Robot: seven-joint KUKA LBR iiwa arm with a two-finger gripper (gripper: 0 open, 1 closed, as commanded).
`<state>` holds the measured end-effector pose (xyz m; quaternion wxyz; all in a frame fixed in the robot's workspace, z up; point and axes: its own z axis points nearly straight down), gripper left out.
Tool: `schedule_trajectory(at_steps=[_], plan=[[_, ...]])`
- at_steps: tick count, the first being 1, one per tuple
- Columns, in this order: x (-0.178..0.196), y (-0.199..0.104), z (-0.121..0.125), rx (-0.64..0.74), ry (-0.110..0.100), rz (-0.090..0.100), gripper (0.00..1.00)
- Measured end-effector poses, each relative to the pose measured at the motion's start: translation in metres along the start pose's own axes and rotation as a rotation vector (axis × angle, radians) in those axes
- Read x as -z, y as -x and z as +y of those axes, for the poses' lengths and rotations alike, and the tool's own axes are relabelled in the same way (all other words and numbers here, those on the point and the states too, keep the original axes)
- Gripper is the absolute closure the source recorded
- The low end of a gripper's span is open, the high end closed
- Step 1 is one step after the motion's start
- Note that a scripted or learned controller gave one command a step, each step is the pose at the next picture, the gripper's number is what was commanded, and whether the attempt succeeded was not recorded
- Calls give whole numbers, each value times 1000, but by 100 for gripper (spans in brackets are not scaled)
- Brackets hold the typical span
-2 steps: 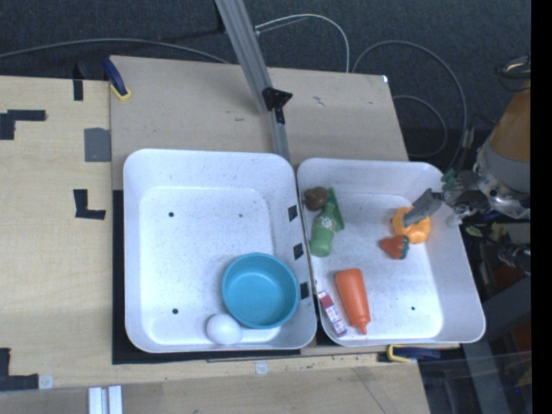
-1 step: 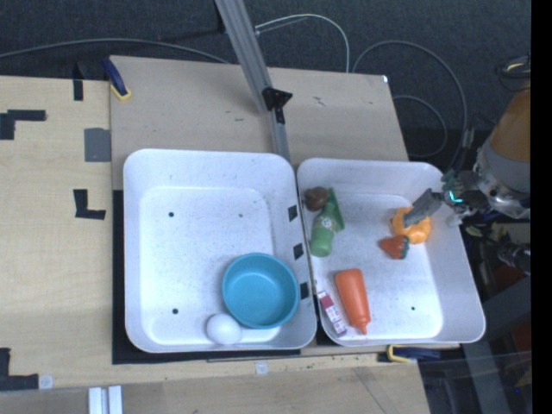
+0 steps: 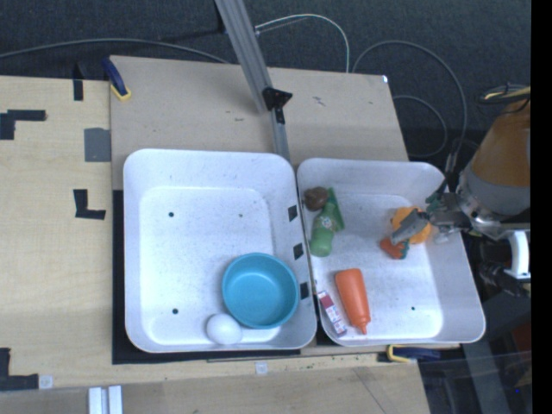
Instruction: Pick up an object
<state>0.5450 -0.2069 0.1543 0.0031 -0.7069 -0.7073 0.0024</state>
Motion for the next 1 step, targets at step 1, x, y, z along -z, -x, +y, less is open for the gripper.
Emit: schedule_trajectory(at_steps=[1], plan=[[-45, -1, -6, 1, 1, 0, 0]])
